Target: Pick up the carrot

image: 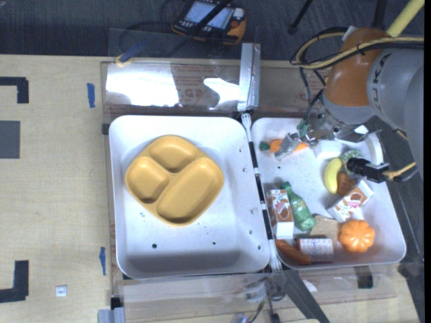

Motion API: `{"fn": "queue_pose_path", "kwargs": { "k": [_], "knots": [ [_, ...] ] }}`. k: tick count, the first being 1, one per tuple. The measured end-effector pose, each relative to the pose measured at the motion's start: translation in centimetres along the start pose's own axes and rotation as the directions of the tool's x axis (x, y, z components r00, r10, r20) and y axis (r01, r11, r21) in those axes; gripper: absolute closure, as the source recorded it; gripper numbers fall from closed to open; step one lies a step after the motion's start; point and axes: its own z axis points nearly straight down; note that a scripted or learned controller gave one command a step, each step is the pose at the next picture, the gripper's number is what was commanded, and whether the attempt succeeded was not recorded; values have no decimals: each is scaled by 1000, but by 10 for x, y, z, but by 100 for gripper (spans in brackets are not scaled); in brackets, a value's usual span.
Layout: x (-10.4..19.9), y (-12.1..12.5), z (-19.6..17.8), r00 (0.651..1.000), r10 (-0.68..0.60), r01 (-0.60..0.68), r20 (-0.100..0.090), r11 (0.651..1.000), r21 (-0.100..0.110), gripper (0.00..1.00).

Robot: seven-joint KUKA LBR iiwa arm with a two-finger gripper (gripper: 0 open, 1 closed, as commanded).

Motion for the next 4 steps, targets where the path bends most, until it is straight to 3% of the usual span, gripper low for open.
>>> {"fn": "queue_pose_path", "kwargs": {
  "k": [1,2,3,4],
  "knots": [
    [-12,7,20,982,-189,189,-3,982,9,0],
    [-16,7,10,982,-189,189,8,982,7,100],
    [-10,10,-14,994,-112,112,5,994,-6,100],
    [13,17,-73,947,-320,320,7,947,-6,100]
  ]
}}
